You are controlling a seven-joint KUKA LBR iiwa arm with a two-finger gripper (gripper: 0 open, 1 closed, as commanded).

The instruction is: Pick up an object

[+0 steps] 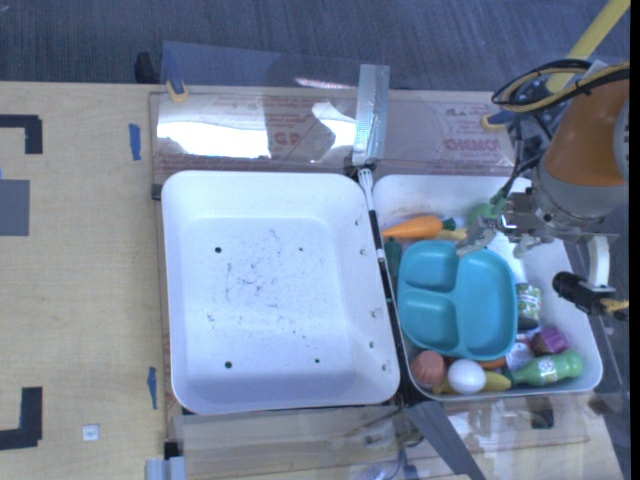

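While the arm (590,143) reaches in from the right, its gripper (500,223) sits over the right bin's (590,368) far side, just above the teal divided tray (458,298). Can't tell if fingers are spread or pressed together, too small & cluttered there. Nothing visibly held. Objects all lie in the right bin: carrot (412,228) near the far wall w/ the tray beside it, reddish ball (429,367), white egg (466,376) & green bottle (548,369) along the near edge. Left bin (190,268) sits alongside, touching.
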